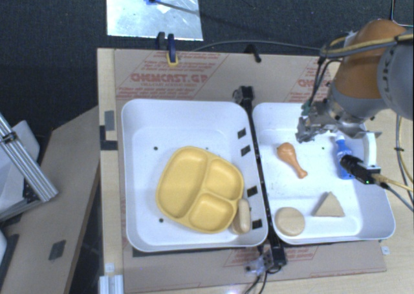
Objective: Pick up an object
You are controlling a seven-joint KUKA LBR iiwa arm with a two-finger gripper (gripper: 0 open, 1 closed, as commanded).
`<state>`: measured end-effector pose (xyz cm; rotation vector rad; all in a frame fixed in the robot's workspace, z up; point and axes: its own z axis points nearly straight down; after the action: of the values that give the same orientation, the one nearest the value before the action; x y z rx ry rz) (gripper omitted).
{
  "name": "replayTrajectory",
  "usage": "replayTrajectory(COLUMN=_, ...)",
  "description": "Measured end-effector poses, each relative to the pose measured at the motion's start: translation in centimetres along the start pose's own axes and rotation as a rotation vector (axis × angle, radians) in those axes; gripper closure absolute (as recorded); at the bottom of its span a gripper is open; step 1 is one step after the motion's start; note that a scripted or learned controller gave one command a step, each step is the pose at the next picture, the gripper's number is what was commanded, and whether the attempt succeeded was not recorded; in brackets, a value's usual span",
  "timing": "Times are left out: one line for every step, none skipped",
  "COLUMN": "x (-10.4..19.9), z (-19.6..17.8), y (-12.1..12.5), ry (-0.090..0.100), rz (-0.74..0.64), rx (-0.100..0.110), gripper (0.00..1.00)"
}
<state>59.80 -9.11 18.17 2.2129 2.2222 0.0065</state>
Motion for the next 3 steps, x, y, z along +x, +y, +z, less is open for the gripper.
replayTrajectory(x=-0.8, z=-5.1, y=0.8, ry=-0.001, rz=0.001, rx=-0.001, gripper=1.00)
replayTrajectory(x=-0.9, z=-9.4, y=1.0, ry=0.000, rz=0.000, rx=0.001, gripper=1.00)
replayTrajectory(x=4.5, z=-9.4, y=2.3, ry=0.002, rz=-0.005, rx=0.003, gripper=1.00)
